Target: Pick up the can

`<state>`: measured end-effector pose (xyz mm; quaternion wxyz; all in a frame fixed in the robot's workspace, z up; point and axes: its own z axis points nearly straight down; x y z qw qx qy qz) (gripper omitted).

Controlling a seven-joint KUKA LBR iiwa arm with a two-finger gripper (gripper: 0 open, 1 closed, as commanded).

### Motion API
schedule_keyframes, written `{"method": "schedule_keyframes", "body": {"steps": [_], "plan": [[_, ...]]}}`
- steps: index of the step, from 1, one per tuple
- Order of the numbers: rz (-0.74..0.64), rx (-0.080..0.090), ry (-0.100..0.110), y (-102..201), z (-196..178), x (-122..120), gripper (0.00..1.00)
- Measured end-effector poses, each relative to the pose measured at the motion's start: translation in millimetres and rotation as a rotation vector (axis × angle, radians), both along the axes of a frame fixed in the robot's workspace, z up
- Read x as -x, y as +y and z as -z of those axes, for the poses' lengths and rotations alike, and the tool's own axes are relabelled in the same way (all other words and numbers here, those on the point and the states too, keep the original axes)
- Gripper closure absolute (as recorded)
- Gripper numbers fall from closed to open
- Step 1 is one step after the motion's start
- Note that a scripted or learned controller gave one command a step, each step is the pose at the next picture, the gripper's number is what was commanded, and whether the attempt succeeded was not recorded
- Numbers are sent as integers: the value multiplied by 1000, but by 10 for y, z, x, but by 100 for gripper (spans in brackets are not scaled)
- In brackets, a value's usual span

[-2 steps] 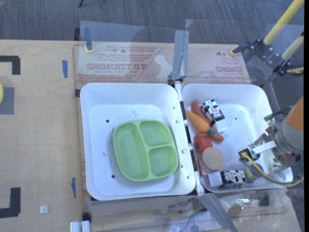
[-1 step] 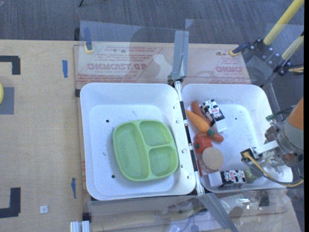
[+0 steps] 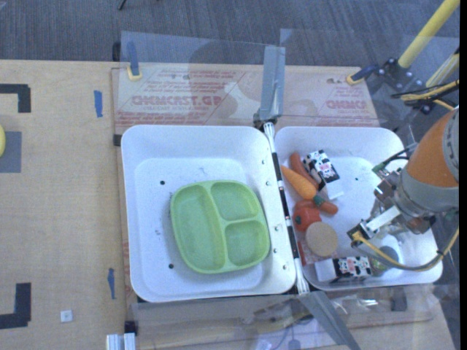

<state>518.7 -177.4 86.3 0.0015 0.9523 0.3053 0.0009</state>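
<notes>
The can [image 3: 321,238] lies in the right bin [image 3: 365,138] near its left wall, and its round tan end faces up. It touches a red tomato-like piece [image 3: 306,214] just behind it. My gripper [image 3: 392,227] hangs over the right half of the same bin, about a hand's width to the right of the can and apart from it. Nothing shows in its grasp. The orange band and grey wrist [image 3: 434,170] come in from the right edge and hide part of the bin's right side.
Two orange carrots [image 3: 300,181] and a black-and-white carton [image 3: 321,166] lie behind the can. A second carton [image 3: 352,267] sits at the front wall, and a small bluish round thing [image 3: 388,254] lies under the gripper. The left bin [image 3: 139,159] holds a green divided plate [image 3: 219,226].
</notes>
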Motion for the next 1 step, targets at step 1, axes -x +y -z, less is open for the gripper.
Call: {"method": "schedule_keyframes", "body": {"steps": [1], "plan": [[223,-3,5,390,-1520,64,100]]}}
